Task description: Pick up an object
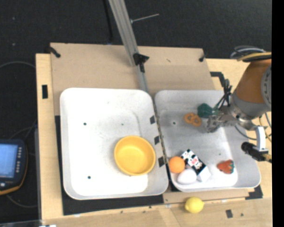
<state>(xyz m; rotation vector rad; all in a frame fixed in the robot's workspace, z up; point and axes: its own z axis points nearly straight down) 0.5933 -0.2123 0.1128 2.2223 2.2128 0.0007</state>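
In the right bin (177, 105) lie a small orange ring-shaped piece (193, 119) and a dark green object (205, 110) near the middle. At the bin's front sit an orange ball (176, 164), a white egg-shaped object (186, 177), a black-and-white patterned box (194, 161) and a red strawberry-like object (225, 166). My gripper (212, 123) hangs low over the right bin, just right of the orange ring and below the green object. Nothing shows between its tips.
The left bin (85, 108) holds a yellow bowl (134, 155) near its front right. A yellow lemon (194, 205) lies on the bench in front of the right bin. A metal pole (128, 32) slants up behind the bins. A handheld screen (4, 167) sits at far left.
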